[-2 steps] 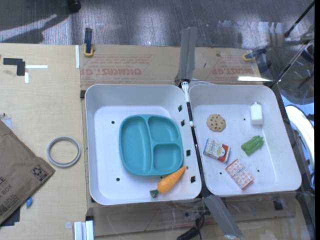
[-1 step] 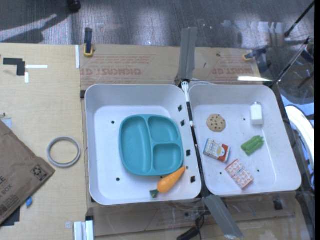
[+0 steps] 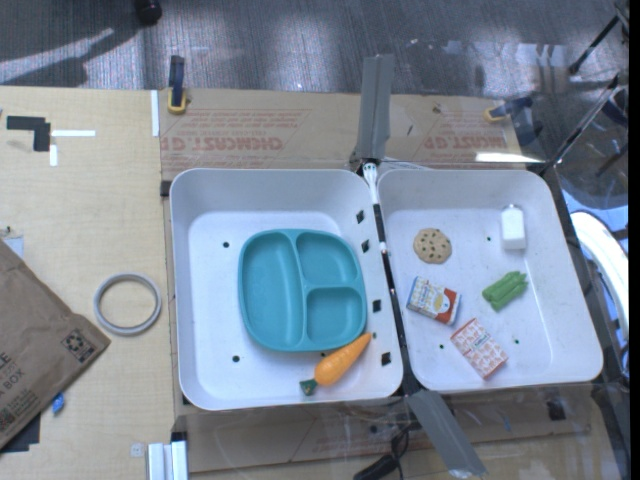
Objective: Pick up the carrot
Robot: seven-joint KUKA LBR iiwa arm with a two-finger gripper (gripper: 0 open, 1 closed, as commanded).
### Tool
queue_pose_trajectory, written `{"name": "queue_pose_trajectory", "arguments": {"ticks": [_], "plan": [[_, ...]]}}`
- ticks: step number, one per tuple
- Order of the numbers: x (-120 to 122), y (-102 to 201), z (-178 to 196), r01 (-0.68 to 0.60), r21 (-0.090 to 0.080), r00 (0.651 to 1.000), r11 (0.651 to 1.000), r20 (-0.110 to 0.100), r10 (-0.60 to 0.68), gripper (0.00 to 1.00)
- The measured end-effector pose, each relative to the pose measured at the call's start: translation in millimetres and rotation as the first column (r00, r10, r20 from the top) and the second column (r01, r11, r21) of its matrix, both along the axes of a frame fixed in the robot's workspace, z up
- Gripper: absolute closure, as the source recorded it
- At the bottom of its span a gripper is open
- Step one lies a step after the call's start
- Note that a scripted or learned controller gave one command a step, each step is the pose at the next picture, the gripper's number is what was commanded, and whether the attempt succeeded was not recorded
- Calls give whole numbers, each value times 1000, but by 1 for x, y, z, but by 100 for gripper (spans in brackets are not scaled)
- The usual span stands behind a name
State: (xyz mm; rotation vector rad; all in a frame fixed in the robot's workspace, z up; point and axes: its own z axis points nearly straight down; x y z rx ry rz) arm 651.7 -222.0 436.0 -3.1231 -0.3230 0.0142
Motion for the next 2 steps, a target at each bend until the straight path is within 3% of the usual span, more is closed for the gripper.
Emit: {"name": "queue_pose_trajectory", "arguments": {"ticks": [1,2], "plan": [[-102,-1,1,6,0,1000,1000,-2,-6,0],[-86,35,-84,3,0,1000,1000,-1,-3,0]]}}
